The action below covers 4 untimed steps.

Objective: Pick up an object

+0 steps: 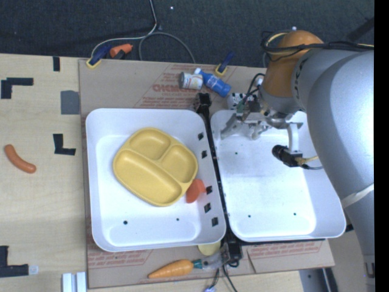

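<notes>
A yellow divided plate (155,165) lies in the left bin (100,163). A small orange-red piece (194,191) rests against the plate's right edge. My gripper (240,128) hangs over the far left corner of the right bin (273,212), close to the divider between the bins. Its two silver fingers (226,128) are spread open with nothing between them. The grey arm with its orange band (285,66) covers the right bin's far right side.
A toy carrot (170,269) lies on the cardboard in front of the bins. Behind them are a blue and white bottle (205,81) and a clamp (109,52). An orange sausage (19,159) lies far left on the bench.
</notes>
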### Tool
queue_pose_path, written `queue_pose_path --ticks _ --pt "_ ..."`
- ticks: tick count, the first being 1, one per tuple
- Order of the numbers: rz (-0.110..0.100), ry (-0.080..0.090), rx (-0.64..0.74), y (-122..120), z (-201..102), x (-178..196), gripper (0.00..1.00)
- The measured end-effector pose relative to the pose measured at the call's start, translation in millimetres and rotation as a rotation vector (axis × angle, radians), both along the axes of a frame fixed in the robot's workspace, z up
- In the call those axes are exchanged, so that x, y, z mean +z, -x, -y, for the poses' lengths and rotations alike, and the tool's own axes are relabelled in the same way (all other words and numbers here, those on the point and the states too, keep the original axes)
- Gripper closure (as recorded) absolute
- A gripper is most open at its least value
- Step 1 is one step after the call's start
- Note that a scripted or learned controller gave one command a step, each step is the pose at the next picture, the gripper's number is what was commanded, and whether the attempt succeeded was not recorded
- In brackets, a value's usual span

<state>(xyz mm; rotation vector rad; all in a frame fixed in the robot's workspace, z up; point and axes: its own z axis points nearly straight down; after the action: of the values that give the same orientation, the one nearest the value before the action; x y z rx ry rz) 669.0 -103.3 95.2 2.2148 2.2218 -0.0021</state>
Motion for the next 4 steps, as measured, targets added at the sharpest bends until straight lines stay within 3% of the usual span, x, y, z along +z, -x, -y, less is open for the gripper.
queue_pose_path --ticks 1,2,3,4 --pt "-0.001 0.000 -0.002 9 -8 -10 0.00" --pt "0.002 -0.001 -0.002 33 -6 -9 0.00" --pt "-0.008 -0.001 0.000 1 -8 -10 0.00" --pt "0.000 0.000 -0.003 4 -8 -10 0.00"
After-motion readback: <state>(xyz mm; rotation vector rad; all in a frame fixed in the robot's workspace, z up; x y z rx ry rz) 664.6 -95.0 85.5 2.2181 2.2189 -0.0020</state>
